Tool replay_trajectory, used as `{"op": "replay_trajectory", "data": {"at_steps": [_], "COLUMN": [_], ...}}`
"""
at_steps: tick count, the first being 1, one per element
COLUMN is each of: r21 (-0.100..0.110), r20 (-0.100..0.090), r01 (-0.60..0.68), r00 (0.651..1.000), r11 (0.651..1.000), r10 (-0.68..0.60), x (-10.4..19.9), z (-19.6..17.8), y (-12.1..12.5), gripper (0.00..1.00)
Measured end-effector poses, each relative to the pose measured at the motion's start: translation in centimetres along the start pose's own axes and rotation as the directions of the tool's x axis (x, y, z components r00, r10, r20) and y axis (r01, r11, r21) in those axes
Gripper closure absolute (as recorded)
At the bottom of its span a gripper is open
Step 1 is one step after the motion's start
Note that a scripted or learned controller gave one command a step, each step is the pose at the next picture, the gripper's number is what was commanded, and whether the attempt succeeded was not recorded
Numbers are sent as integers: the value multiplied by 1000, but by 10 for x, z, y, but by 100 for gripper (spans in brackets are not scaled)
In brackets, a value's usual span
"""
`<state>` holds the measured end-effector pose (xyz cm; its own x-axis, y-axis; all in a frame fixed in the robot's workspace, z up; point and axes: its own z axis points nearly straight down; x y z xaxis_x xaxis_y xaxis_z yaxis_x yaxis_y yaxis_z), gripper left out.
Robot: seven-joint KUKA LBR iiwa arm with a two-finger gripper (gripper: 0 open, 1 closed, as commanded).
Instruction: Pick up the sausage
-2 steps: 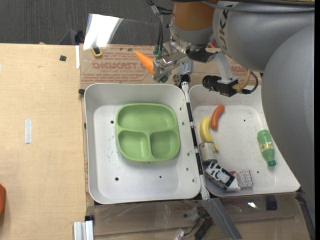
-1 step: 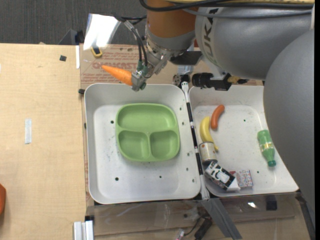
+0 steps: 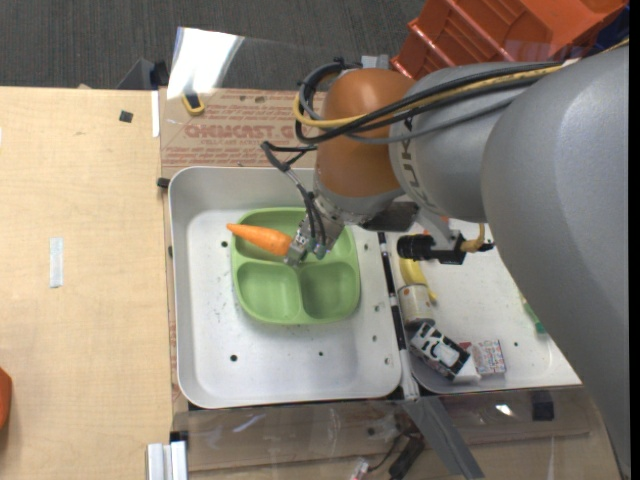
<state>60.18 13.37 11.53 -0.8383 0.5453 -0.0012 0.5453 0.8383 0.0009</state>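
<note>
1. The gripper (image 3: pixel 303 246) hangs over the left bin (image 3: pixel 200 348), above a green divided plate (image 3: pixel 300 293) with 3 compartments.
2. An orange carrot (image 3: pixel 258 237) lies across the plate's 10 o'clock part, with its thin tip pointing to 9 o'clock. The gripper sits right at the carrot's thick 3 o'clock end. Whether it is spread, pressed together or pinching the carrot cannot be told from this slant.
3. In the right bin (image 3: pixel 520 363), against its 9 o'clock wall, lies a pale stubby cylinder (image 3: pixel 413 303). It may be the sausage, but it is too small to be sure. It looks cream-tan and short, with its length running from 12 to 6 o'clock.
4. A yellow item (image 3: pixel 412 270) touches the cylinder at its 12 o'clock end, and a black-and-white item (image 3: pixel 438 348) lies at its 5 o'clock.
5. The cylinder is well apart from the gripper, at the gripper's 4 o'clock.
</note>
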Motion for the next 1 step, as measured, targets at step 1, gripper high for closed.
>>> {"op": "replay_trajectory", "data": {"at_steps": [1], "r21": [1], "r20": [1], "r01": [71], "r00": [997], "r11": [997], "r10": [-71], "x": [-12], "z": [-139], "y": [-57], "gripper": [100]}}
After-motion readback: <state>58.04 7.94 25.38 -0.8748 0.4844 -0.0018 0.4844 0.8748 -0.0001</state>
